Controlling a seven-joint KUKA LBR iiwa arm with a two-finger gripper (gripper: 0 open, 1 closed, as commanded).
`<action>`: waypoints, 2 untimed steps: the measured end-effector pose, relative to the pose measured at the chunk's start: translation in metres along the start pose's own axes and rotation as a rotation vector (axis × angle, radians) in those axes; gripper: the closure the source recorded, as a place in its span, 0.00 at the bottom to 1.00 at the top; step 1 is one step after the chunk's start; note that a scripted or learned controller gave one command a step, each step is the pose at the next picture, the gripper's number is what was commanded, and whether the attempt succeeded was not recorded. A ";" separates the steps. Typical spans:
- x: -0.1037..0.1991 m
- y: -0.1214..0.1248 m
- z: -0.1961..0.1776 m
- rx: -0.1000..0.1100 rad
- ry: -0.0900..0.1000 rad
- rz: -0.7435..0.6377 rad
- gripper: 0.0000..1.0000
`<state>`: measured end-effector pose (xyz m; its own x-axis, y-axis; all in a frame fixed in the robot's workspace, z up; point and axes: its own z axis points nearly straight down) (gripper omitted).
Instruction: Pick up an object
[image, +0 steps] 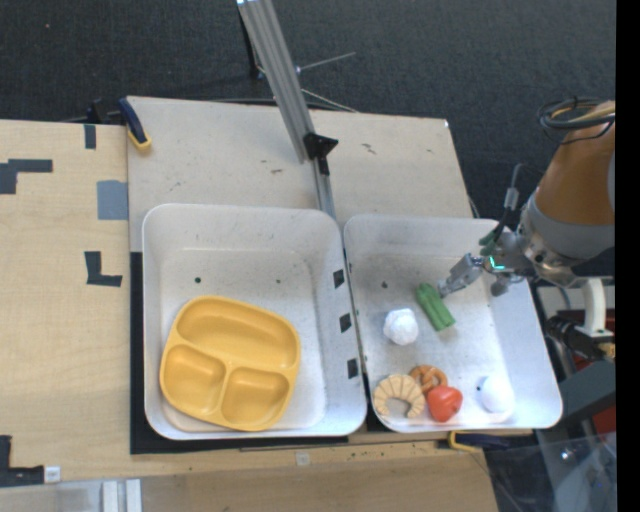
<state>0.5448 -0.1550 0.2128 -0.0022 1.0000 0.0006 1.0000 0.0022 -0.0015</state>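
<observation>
My gripper (473, 287) hangs over the right side of the right bin (520, 330), fingers spread open with nothing between them. A green block (435, 307) lies just below and left of the left fingertip; I cannot tell whether they touch. A white ball (401, 326) sits left of the block. Along the bin's front edge lie a tan croissant (399, 396), a small brown pastry (429, 377), a red fruit (444, 402) and a white rounded object (493, 394).
The left bin (170, 240) holds a yellow divided plate (230, 362) at its front left. A metal pole (290, 90) slants from the top down to the gap between the bins. Dark clips (343, 322) line the wall the bins share.
</observation>
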 end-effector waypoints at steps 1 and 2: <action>-0.002 -0.010 0.060 0.007 0.001 0.002 0.00; 0.000 -0.010 0.104 0.005 0.000 0.001 0.00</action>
<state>0.5342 -0.1548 0.1091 -0.0015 1.0000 0.0004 1.0000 0.0015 -0.0063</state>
